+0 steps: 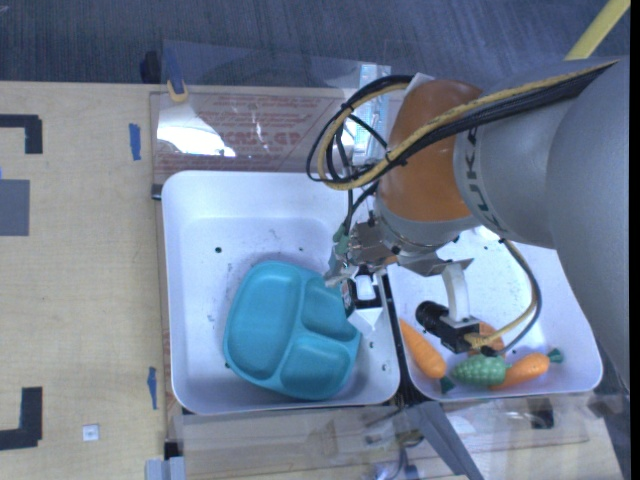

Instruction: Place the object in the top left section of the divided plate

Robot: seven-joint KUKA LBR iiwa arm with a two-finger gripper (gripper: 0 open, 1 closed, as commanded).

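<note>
Teal divided plate (285, 343) sits low in the left white bin (190, 268). The claw (352, 273) hangs right at the plate's upper right edge, next to the wall between the two bins. Can't tell if the claw is open or closed, since the chunky grey arm (540, 148) blocks a lot of it. The graspable stuff is in the right bin (565, 288): one toy carrot (422, 351), a bumpy green toy veggie (478, 371) and a second carrot (527, 367), bunched along the near wall.
</note>
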